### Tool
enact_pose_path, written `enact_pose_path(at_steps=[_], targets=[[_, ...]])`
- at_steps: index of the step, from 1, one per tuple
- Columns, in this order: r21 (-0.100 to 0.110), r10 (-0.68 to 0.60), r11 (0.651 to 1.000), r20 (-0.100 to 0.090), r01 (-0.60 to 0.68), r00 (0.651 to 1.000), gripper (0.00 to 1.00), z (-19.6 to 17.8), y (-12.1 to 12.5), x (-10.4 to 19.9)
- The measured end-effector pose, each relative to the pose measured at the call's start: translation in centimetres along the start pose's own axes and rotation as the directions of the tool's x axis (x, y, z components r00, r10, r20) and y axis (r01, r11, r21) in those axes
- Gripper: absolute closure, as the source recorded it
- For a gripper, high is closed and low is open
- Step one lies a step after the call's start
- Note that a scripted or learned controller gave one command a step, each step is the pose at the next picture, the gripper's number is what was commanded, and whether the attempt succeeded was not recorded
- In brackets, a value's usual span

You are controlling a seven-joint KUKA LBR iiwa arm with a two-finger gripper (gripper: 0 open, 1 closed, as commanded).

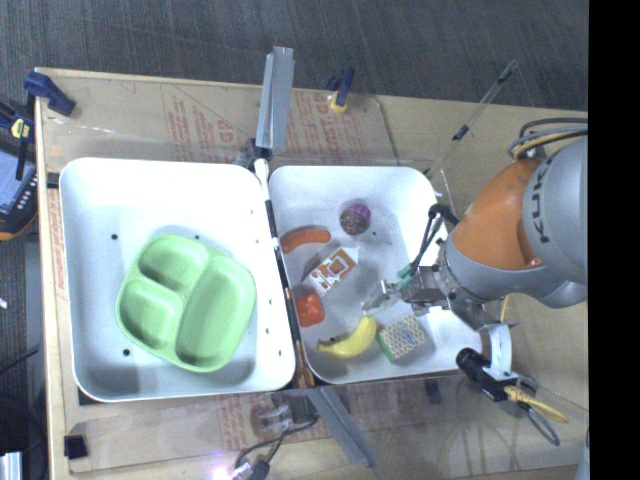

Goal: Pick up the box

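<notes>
The box (332, 269) is a small white and orange carton. It lies tilted in the middle of the right bin (340, 174). My gripper (393, 288) hangs low over the bin's right half, about a hand's width right of the box and slightly below it in the view, not touching it. Nothing shows in the gripper. The grey arm with its orange band (497, 230) reaches in from the right and covers the bin's right rim.
Around the box lie an orange sausage (305, 237), a purple round item (355, 217), a red item (309, 307), a banana (350, 340) and a checkered block (403, 336) just under the gripper. The left bin (100, 198) holds a green divided plate (187, 302).
</notes>
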State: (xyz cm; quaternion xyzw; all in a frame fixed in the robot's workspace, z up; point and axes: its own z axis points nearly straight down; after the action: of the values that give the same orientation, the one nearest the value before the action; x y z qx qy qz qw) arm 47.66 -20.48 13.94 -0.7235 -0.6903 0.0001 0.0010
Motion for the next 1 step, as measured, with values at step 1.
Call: enact_pose_path(at_steps=[1], targets=[[-0.002, -0.112, 0.994, 0.001, 0.112, 0.994, 0.0, 4.71, 0.12, -0.18]])
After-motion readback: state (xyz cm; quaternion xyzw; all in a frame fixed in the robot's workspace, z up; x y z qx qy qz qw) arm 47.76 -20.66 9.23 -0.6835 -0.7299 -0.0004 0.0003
